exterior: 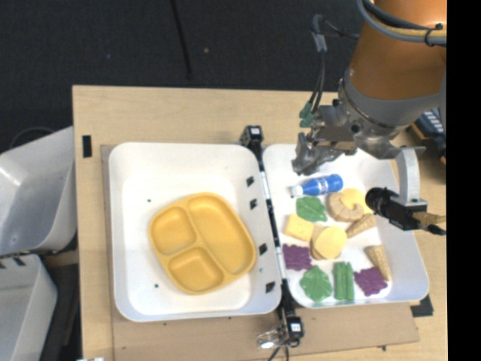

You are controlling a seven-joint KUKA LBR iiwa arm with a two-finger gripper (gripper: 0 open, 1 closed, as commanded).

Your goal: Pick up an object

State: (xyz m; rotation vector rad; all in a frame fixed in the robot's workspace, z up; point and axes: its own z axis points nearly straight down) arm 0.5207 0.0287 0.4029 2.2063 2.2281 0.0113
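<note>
Over the right bin (412, 278), at its far left corner, my jaws hung just above a small blue bottle (322, 185). Whether they were spread or pressed together I could not tell; dark metal and cable blurred into one shape there. Nothing could be seen between them.

The bottle lay on its side, white cap toward the middle of the bin, and I judged it the likeliest thing to take, being nearest below me. It looked like hollow toy plastic: light, stiff and smooth, so apt to roll or squirt out of a pinch. I would have closed across the round body near its middle, square to its long axis, not on the cap.

Just beside the bottle, on the near side, lay a green leaf (312, 209) and a tan ring (346, 205), and beyond them a crowd of toy food, much of it touching: a yellow block (299, 228), a yellow disc (329, 241), purple grapes (297, 258), a green stick (343, 280) and a cone (378, 259). They too seemed light and hard, but so tightly packed that a pinch might catch a neighbour.

The left bin (120, 201) held a yellow tray (201, 241) with three wells, well apart from me, broad and flat, and a poor thing to pinch except at its rim.

No brand, label or writing could be read on the bottle, the toys, the bins or the bench (90, 119).
</note>
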